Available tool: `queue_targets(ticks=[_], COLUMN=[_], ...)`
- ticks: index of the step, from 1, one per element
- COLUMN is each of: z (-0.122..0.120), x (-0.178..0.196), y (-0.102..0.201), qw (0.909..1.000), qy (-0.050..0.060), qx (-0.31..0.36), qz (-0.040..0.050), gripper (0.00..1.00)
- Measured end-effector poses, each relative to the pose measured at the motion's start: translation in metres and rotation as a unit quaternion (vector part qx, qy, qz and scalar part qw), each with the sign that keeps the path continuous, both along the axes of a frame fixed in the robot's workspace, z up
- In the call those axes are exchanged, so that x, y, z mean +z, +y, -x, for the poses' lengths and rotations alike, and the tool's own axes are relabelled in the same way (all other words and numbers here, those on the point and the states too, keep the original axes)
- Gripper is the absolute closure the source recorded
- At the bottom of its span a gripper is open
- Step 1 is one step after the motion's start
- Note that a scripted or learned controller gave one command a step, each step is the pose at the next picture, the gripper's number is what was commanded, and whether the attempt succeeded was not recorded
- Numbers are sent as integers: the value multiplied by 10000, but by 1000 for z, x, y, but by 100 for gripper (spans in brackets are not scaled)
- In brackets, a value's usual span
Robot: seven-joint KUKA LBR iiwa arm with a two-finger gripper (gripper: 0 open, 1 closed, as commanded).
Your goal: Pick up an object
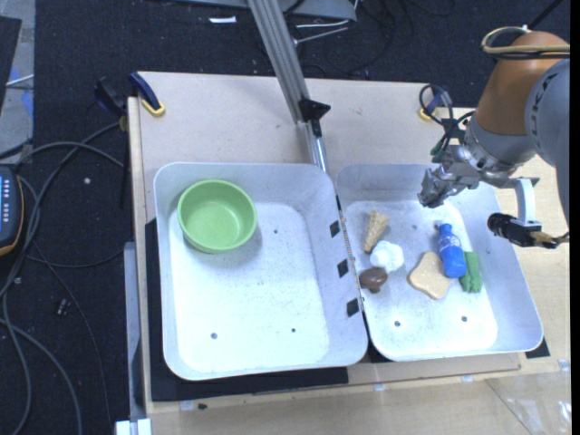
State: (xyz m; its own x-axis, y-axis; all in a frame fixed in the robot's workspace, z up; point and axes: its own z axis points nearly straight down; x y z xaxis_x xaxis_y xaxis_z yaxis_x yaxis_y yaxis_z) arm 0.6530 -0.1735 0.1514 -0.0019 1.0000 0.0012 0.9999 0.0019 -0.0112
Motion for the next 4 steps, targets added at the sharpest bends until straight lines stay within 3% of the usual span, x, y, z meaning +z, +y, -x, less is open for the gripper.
queue_targets(ticks=[1, 2, 4], z=[2, 0, 7], x=[-58, -47, 69], y=[2, 3, 5], qw=[10000, 10000, 10000], qy=[-4, -21, -73], qx=[5, 23, 17], qz=[0, 9, 18], gripper=[0, 100, 100])
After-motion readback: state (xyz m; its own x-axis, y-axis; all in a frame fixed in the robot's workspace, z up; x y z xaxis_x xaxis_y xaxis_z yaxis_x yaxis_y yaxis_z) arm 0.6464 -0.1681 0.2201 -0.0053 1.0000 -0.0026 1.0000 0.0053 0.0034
